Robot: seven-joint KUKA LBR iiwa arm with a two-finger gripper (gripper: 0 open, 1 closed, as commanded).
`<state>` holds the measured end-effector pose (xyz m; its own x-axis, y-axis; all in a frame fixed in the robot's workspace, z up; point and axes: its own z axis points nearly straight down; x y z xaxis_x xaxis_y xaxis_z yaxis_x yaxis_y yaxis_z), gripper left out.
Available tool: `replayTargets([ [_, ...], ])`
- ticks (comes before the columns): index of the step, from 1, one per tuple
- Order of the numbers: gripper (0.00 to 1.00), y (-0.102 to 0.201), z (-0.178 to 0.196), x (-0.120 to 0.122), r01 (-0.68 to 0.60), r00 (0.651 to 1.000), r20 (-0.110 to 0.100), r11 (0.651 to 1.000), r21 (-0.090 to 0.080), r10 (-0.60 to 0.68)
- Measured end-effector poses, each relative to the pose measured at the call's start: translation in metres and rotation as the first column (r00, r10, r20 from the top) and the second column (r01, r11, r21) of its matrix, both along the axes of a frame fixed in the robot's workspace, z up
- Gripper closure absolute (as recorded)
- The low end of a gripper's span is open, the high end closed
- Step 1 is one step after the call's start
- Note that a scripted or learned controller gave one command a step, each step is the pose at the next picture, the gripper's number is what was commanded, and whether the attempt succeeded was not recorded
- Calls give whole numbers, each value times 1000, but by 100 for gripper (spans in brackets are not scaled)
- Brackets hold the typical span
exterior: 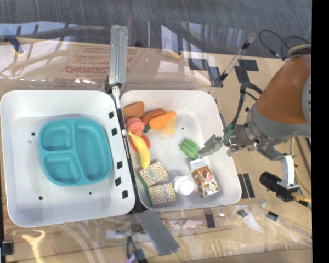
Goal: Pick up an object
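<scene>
Gripper [209,146] of my arm [279,106], reaching in from the right over the right bin's [208,100] right wall, wrist low and fingers pointing left; I cannot tell how far it is open, and I see nothing between its fingers. Just left of its tip lies a green pea pod [189,147]; a small milk carton [204,180] lies below it. Carrot [163,121], banana [140,150] and other toy foods crowd the bin's left side. Left bin [22,106] bears a teal divided tray [75,152].
</scene>
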<state>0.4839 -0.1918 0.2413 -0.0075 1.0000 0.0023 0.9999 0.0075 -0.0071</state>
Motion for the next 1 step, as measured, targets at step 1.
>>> replayTargets([
  [1, 0, 26, 19, -7, -174, 985, 3, 985, 0, 174],
])
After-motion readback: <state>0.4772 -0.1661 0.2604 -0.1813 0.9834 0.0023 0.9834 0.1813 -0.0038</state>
